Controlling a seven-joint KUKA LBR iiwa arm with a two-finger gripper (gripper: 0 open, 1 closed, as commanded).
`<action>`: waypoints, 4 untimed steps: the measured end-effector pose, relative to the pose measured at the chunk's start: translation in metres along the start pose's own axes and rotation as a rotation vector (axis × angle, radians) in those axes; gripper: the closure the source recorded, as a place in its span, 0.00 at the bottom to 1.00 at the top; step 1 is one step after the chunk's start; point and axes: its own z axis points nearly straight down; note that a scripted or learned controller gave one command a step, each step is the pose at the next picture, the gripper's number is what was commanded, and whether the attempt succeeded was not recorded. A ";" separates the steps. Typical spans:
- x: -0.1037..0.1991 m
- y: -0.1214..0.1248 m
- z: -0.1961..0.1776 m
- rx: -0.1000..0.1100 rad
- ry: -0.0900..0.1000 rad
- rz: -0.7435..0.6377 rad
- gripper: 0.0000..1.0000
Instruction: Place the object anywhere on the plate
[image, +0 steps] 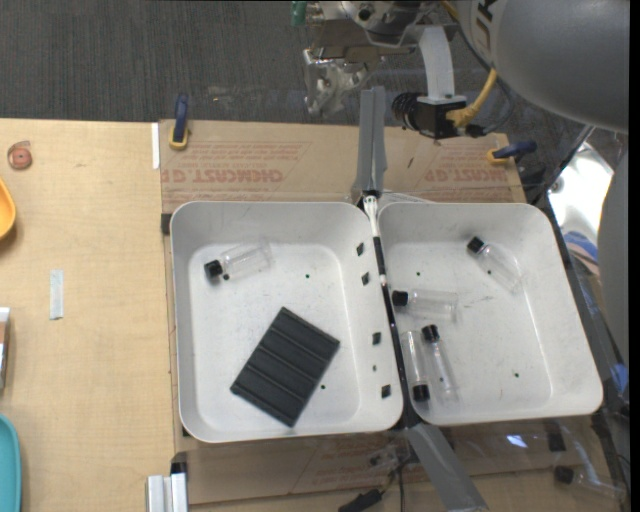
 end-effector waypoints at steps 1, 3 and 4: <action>0.012 0.000 0.034 -0.001 0.000 -0.603 1.00; 0.023 0.000 -0.009 -0.003 -0.001 -0.781 1.00; 0.022 0.001 -0.017 -0.004 -0.002 -0.779 1.00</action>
